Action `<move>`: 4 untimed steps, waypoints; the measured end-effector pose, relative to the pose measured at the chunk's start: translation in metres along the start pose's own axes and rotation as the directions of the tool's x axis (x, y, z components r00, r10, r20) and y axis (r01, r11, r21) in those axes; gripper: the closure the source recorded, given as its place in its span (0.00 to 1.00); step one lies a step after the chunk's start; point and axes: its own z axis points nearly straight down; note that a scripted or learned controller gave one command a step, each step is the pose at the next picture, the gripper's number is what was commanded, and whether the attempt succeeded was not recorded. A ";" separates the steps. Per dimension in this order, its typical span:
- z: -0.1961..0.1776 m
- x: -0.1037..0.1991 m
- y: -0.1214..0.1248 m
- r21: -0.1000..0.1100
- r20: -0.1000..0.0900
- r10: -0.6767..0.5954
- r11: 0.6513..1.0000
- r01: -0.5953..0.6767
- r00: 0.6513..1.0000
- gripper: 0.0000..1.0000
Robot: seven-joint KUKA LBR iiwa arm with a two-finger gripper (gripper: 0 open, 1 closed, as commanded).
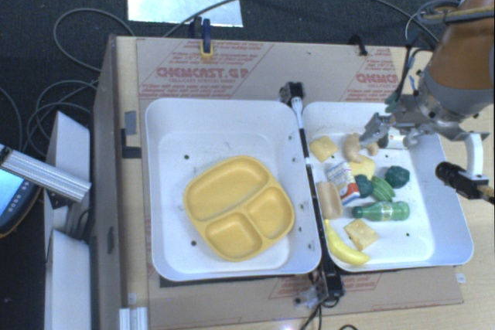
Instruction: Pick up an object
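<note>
Far to my left, the left bin (166, 166) holds a yellow divided plate (238, 206), three compartments, lying flat, well apart from my jaws (380, 130). Between the two bins runs a black divider clip (292, 93) at the top edge. The bench (232, 66) under both bins is a brown board with red print.

Right bin (448, 236) is where I am. My jaws hang over its upper part, fingers apart, nothing between them. Just below-left of my jaws: a pale yellow chunk (322, 147), and a beige lumpy piece (353, 146) almost under my fingertips; cannot tell if I touch it. Below that a yellow block (363, 167). Lower left of my jaws: a small white packet with red and blue print (339, 175) and a tan bread-like stick (329, 199) lying along the bin's left wall. Below me: green leafy toy (377, 188), dark green broccoli-like piece (397, 176) just right of it, a green bottle (381, 211) lying on its side. Further below: a cheese-like wedge (360, 233) and a banana (345, 246) near the bin's front-left corner.

To my right, my grey wrist with orange band (464, 50) and a black fitting (458, 177) stick out over the bin's right side.
</note>
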 end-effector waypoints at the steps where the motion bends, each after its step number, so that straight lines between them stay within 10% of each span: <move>1: 0.079 -0.017 -0.010 0.002 0.000 0.002 1.000 -0.002 1.000 0.00; 2: 0.156 0.006 -0.013 0.000 0.000 0.000 1.000 0.000 1.000 0.00; 3: 0.146 0.006 -0.012 -0.002 0.000 0.000 1.000 0.000 1.000 1.00; 4: 0.146 0.006 -0.012 -0.002 0.000 0.000 1.000 0.000 1.000 0.00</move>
